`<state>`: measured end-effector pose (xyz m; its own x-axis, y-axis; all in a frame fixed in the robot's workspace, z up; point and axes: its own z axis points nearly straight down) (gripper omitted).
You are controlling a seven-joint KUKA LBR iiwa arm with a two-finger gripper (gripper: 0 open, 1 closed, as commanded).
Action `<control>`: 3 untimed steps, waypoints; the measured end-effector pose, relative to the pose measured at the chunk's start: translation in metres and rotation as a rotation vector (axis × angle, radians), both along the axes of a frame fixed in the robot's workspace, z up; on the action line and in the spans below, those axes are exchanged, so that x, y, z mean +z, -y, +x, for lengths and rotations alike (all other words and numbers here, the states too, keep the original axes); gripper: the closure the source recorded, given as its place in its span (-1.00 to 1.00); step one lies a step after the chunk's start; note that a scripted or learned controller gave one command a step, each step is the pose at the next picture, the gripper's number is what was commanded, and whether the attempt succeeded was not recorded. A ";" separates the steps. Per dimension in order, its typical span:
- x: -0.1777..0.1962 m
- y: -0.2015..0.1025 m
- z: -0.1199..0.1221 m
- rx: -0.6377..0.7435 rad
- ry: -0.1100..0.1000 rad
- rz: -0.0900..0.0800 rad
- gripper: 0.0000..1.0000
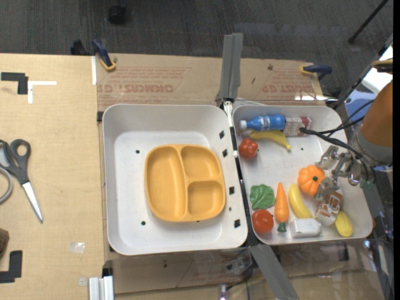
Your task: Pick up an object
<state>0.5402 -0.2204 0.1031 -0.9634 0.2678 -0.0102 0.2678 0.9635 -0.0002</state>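
Nearest the lens: bench front edge, grey tape strip (275, 280) under the seam between the two bins.

Right bin (294, 107) holds the whole pick set, crowded into its near half: white block (305, 228), yellow lemon-like piece (344, 224), tomato (262, 220), carrot (282, 203), yellow banana-shaped piece (299, 201), green leafy piece (262, 196), clear packet (329, 205), orange pumpkin (310, 180). Many touch or overlap, so a clean two-finger approach looks tight here. Likely a random dump, not an arranged layout.

Gripper (336, 167) sits low over the bin's right side, just beside the pumpkin and above the packet. Metal linkage is visible, but I cannot tell whether the fingers are spread or closed, and nothing is visibly between them. Judgement: descent/approach phase, target probably pumpkin or packet, pick not yet made.

Farther back in the same bin: red pepper-like piece (248, 147), second banana (274, 138), blue-capped bottle (273, 123) lying on its side along the far wall. These are better spaced, easier targets.

Left bin (125, 230) holds just a yellow divided plate (185, 182), flat, centred. Probably the drop side.

Bench is pale wood with a cardboard sheet (162, 83) under the bins, held by blue clamps (104, 55). Scissors (22, 174) lie at far left. Beyond is dark carpet.
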 end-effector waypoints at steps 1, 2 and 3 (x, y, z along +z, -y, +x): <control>0.081 -0.062 -0.012 -0.237 -0.006 0.003 1.00; -0.008 -0.074 0.042 -0.396 -0.007 0.004 1.00; -0.008 -0.074 0.042 -0.396 -0.006 0.004 -1.00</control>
